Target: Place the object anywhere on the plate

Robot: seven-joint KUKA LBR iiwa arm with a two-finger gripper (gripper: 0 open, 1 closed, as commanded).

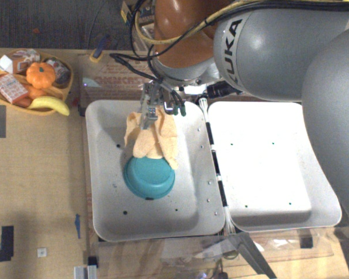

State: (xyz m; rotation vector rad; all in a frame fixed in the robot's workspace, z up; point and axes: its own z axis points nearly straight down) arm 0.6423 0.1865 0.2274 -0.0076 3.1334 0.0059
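Bins: two shallow white bins side by side – the left bin [104,214] holds the things, the right bin [262,156] lies touching it along the long edge.
Bin material: smooth white plastic with rounded corners and small dark dots on the floor.
Plate: one teal plate [150,178], round and glossy, near the middle of the left bin's floor, a little toward its near edge.
Object: one pale yellow cloth [153,137], soft and crumpled, hanging in folds; its lower end lies over the far rim of the plate, its upper end reaches up to the gripper.
Gripper: one two-finger gripper [149,110], thin and metallic, pointing down over the far half of the left bin. The top of the cloth sits between its fingers, so it is clamped on the cloth.
Arm: one grey arm [279,45] with the orange band [183,10] above the wrist – it comes in over the far right corner of the bench, and black and yellow cables run along it.
Basket: one shallow basket [4,97] at the far left corner of the bench, with a small orange pumpkin [41,74], one yellow banana [49,104] and some small packets inside.
Bench: light wooden surface [35,179].
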